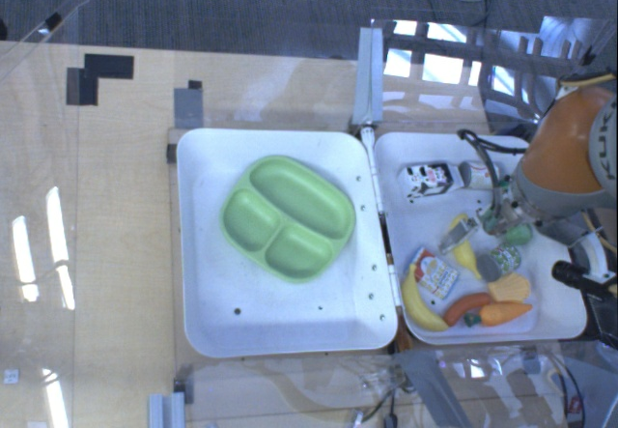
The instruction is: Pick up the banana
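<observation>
Camera view from above takes in two white bins side by side: the left bin (208, 320) carries a green divided plate (288, 217) and little else, presumably the drop-off side, while the right bin (391, 165) is the cluttered source. The banana (419, 301) lies at about seven o'clock in that bin, curved along the lower-left corner, its upper part tucked under a small packet (440, 275). A carrot (504, 313) and something red (465, 305) sit just beside its lower end, a yellow piece (467, 257) at the middle, and a black-and-white toy (426, 180) up at eleven o'clock. Crowded like that, the banana offers its bare lower curve as the likeliest place to take it, I'd judge.

The arm (570, 151) leans in from three o'clock, orange band high, wrist bent down over the bin's middle. The gripper (491, 223) hangs near the yellow piece, apart from the banana; whether it is released or clenched I cannot tell amid the clutter.
</observation>
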Controlling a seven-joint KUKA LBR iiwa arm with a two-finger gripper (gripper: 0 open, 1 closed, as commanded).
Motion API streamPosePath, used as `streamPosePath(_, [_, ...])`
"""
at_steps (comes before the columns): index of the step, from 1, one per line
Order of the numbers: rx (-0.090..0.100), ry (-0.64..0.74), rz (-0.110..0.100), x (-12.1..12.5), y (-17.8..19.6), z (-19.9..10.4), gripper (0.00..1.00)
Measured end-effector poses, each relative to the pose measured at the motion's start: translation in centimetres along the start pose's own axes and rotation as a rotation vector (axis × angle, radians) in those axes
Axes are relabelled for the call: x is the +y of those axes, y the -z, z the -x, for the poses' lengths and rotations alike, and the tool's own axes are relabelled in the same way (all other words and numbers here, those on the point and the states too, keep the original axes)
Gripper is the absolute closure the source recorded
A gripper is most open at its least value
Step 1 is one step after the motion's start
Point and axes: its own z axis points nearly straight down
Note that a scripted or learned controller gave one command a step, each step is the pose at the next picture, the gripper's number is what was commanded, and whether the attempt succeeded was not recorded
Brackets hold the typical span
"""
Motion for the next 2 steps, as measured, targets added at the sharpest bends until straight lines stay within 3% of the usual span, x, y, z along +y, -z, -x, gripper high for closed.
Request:
streamPosePath(1, [-0.002, -0.002, 0.007, 0.3, 1.1, 0.1, 1.0])
streamPosePath(2, [0.0, -0.104, -0.004, 1.2, 14.7, -3.2, 1.0])
